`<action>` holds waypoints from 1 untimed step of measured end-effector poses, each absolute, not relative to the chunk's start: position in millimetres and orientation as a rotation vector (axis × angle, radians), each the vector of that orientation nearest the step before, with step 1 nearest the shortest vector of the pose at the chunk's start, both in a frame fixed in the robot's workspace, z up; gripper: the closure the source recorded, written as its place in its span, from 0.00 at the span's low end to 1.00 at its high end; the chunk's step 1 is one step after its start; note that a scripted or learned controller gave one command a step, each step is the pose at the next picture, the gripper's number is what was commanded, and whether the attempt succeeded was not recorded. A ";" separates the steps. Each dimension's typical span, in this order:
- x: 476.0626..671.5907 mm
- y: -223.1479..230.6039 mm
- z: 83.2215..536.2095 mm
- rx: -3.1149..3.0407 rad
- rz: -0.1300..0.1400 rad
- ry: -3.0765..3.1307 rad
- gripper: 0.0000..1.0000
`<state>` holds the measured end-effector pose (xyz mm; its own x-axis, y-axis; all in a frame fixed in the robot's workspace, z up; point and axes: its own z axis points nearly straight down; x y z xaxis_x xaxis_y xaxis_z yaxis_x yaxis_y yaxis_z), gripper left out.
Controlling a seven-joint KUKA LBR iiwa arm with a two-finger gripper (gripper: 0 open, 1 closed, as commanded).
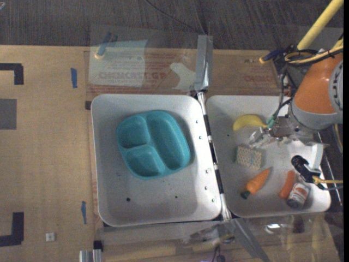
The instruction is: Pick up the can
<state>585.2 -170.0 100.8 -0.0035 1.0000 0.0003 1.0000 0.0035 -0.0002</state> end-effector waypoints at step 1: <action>632.4 -184.5 91.4 -2.259 0.001 -2.170 0.00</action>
